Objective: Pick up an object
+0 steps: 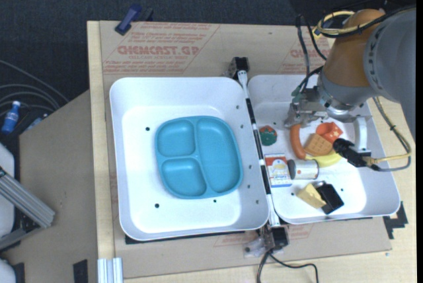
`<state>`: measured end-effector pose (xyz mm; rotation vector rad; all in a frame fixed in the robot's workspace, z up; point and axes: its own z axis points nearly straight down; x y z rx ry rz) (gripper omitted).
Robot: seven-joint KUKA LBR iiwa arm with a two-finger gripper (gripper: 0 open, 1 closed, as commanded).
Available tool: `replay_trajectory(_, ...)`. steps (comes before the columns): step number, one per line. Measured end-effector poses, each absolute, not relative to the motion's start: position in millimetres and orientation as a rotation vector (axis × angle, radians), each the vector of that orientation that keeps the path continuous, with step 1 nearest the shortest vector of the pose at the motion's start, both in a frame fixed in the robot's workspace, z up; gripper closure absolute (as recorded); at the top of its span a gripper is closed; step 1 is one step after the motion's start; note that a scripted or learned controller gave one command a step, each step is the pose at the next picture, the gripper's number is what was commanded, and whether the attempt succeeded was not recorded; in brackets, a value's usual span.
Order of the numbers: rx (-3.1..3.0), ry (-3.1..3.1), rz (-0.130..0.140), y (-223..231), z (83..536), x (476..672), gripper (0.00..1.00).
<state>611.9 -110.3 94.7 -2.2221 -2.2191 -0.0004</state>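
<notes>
From my station I see the gripper (pixel 305 114) low in the right bin (pixel 380 199), just above an orange hot-dog-shaped toy (pixel 296 141); whether it is open or closed I cannot tell. Beside the toy lie a yellow banana (pixel 324 157), a waffle-patterned orange piece (pixel 319 144) and a green ball (pixel 268 137). A blue divided tray (pixel 198 156) sits in the left bin (pixel 132 103).

My own wrist hides my gripper (pixel 310 110) fingertips; my arm (pixel 390 57) runs off the right edge behind it.

Gripper (pixel 305 111) above toy-littered right bin (pixel 377 196).
</notes>
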Motion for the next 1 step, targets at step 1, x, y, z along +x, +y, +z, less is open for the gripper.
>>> replay_trajectory(1, -2.220, -2.224, -0.004, -49.2, 185.9, 602.2, 1.00)
